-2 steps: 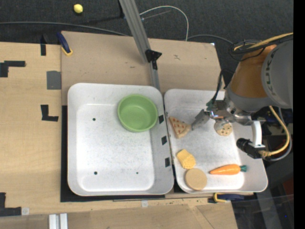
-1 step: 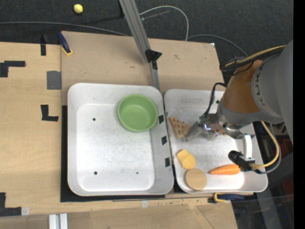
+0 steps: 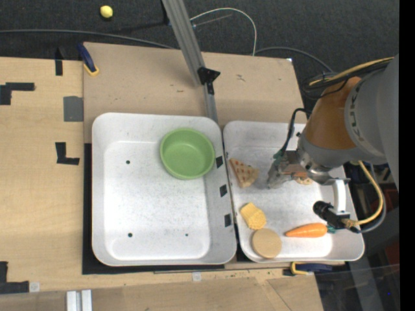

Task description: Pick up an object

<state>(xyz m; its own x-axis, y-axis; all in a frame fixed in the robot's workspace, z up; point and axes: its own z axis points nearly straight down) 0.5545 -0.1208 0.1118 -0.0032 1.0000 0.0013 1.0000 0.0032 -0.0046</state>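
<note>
In the camera view the gripper (image 3: 277, 177) hangs low in the right bin (image 3: 259, 132), its grip state impossible to tell, just beside a small cookie (image 3: 303, 179) that looks light, stiff, crumbly, best pinched across its edges.

The bowl (image 3: 187, 153) is light green. Both bins (image 3: 117, 193) are white with tiny dark specks. The carrot (image 3: 306, 231) is bright orange. The waffle piece (image 3: 243, 172) is tan with a brown criss-cross pattern. The round cookie (image 3: 266, 243) is pale tan. The small ball (image 3: 106, 11) is yellow.
</note>
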